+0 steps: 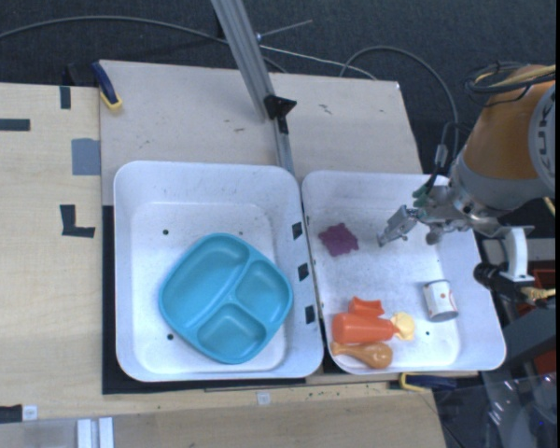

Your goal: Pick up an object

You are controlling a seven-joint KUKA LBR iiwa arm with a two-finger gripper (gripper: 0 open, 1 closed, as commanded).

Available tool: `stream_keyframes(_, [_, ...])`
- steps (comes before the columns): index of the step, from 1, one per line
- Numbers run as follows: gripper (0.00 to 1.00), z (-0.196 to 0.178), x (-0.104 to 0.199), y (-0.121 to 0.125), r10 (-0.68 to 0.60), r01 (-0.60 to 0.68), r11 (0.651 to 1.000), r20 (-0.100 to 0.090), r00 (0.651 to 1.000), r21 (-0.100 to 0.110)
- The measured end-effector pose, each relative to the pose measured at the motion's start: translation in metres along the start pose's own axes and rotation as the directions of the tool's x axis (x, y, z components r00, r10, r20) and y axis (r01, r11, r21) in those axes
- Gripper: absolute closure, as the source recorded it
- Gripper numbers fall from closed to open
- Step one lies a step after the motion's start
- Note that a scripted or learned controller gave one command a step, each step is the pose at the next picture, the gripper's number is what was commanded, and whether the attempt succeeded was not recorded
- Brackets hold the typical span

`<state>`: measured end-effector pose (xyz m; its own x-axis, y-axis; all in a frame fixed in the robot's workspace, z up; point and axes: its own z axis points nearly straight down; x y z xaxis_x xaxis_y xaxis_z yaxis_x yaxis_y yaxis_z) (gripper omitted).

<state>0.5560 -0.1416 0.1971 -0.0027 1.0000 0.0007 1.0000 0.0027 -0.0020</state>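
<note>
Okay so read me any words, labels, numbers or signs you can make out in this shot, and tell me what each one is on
No text can be read in this view.
Small silver can in the right bin: a reddish patch on its side, too small and blurred to read.
Blue divided plate in the left bin: no marking visible.
Purple piece, orange toys: no lettering visible.
Dark tape patches on the bench: plain shapes, not characters.

Glossy, probably plastic blue tray (226, 297)
</note>
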Motion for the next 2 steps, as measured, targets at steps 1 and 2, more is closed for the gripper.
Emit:
stream_keyframes(1, [0.00,0.000,0.000,0.000,0.000,0.000,1.000,0.000,1.000,0.000])
stream_keyframes(2, [0.00,0.050,0.009,0.002,0.001,-0.001,1.000,0.000,1.000,0.005])
